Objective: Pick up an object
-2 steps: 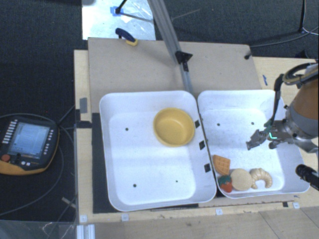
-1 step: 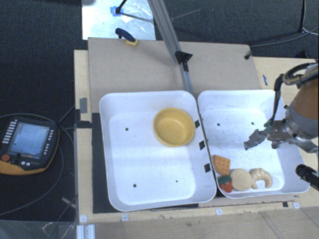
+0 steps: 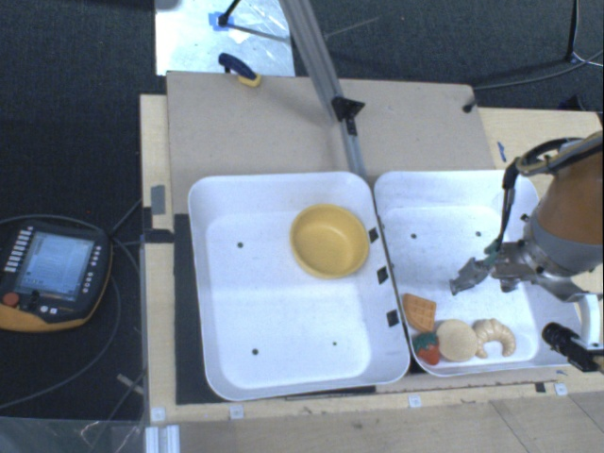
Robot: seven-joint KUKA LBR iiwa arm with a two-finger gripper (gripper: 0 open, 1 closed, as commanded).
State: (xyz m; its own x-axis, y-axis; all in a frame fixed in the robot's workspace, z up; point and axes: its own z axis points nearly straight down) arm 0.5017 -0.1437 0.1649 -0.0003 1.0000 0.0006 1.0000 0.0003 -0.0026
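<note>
Gripper [image 3: 464, 280] above right bin [image 3: 444, 196] | croissant [image 3: 496, 336] just below-right, apart

Around the yellow bowl [image 3: 329, 241], the left bin [image 3: 226, 347] has open floor to the left and front. In the right bin [image 3: 425, 196], a cracker [image 3: 420, 310], bun [image 3: 456, 340] and croissant [image 3: 496, 337] crowd the front edge; the floor behind them lies open.

Dark carpet floor [image 3: 75, 83] around wooden bench [image 3: 283, 121]; bright patch [image 3: 222, 17] (top), teach pendant [image 3: 52, 272] at left.
</note>
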